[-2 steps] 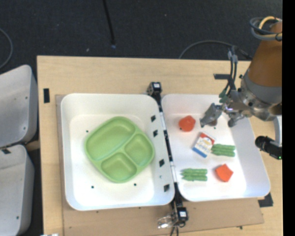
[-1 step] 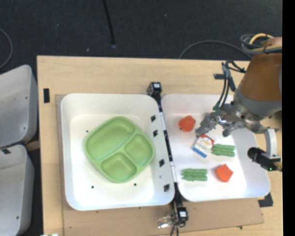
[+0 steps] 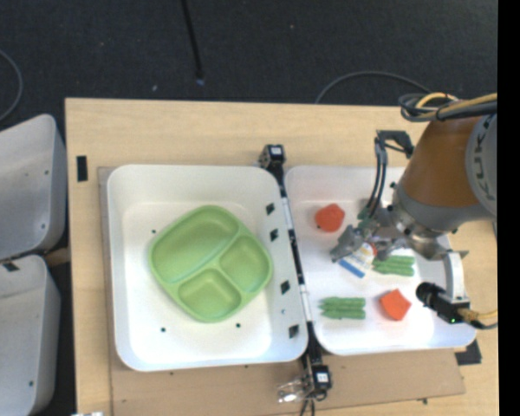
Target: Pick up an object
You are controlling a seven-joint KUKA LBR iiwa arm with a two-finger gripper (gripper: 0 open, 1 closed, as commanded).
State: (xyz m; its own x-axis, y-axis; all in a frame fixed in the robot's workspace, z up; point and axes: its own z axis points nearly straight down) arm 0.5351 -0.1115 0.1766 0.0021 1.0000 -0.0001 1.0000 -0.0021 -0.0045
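Looking down, camera view: a wooden bench [image 3: 87, 232] bears two shallow white bins side by side.
Left bin [image 3: 126, 319]: a green divided plate [image 3: 210, 263] lies near its centre.
Right bin [image 3: 329, 185]: several small things are scattered in it.
Objects: an orange-red block [image 3: 329, 217] at ten o'clock in the right bin; a second orange-red block [image 3: 395, 304] at five o'clock; one green pod-like piece [image 3: 341, 307] at seven o'clock; another green piece [image 3: 393, 266] near centre; a small blue piece [image 3: 353, 268] just left of centre.
Arm: it reaches in from three o'clock, its orange band [image 3: 438, 167] over the right bin.
Gripper [image 3: 357, 245]: low over the bin's centre, just above the blue piece; I cannot tell how it is set or whether it has hold of anything.
Step in hand: probably reaching down for a pick near the blue piece.
Next move: likely a firm closing on one object, then a straight lift clear of its neighbours.
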